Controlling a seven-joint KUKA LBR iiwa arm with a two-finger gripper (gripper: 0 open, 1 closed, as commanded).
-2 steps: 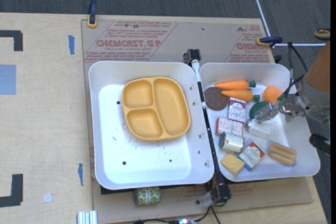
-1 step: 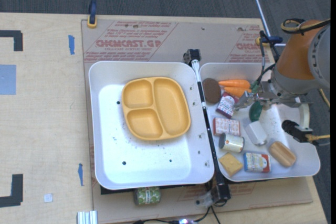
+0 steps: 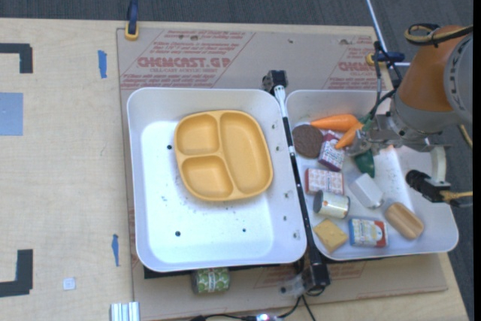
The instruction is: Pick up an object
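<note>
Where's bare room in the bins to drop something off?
Left bin: bare floor in front of the yellow plate, toward the near rim, and a strip along its left wall. The plate's three compartments hold nothing. Right bin is crowded: carrot, cookie, packets, sponge and bread roll under the gripper.

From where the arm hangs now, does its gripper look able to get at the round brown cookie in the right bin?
Probably yes. The round brown cookie lies uncovered near the right bin's left wall, with the orange carrot beside it; the gripper hangs close by.
</note>
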